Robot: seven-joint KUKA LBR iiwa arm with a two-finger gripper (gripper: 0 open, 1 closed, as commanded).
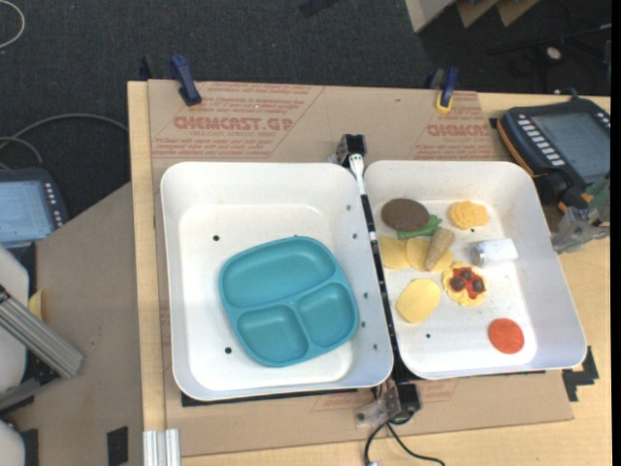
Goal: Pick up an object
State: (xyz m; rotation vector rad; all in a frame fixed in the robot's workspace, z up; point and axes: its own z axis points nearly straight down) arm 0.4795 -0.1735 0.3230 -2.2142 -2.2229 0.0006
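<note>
nearest the lens, a round red-orange toy slice (506, 335) lies at the front of the right shallow white bin (553, 289), with other small toy foods clustered behind it toward the divider, while the jaws' state cannot be told.

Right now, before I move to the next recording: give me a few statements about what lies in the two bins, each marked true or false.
1. A teal divided plate lies in the left bin. True.
2. The plate has food in its compartments. False: all three compartments are bare.
3. The toy food items lie in the right bin. True.
4. The round red-orange piece sits at the far edge of that bin, beside the brown patty. False: it lies near the front right corner, apart from the rest.
5. The small pizza piece lies beside a yellow piece. True.
</note>
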